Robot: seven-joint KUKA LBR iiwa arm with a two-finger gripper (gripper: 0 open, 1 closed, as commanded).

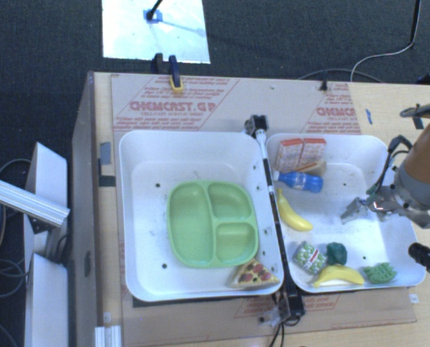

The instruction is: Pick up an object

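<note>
1. Two white bins side by side; gripper (pixel 359 210) hovers in right bin (pixel 373 150), finger state cannot be told.
2. Nearest objects: banana (pixel 293 214), blue bottle (pixel 301 182).
3. Left bin (pixel 142 157) holds green divided plate (pixel 213 223), pizza slice (pixel 254 273).

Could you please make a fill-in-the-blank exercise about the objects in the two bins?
1. The green divided plate lies in the ____ bin.
2. The pizza slice lies beside the plate's ____ corner.
3. The right bin holds ____ bananas.
4. The bottle near the orange carton is ____ in colour.

Missing words: left; lower right; two; blue
</note>
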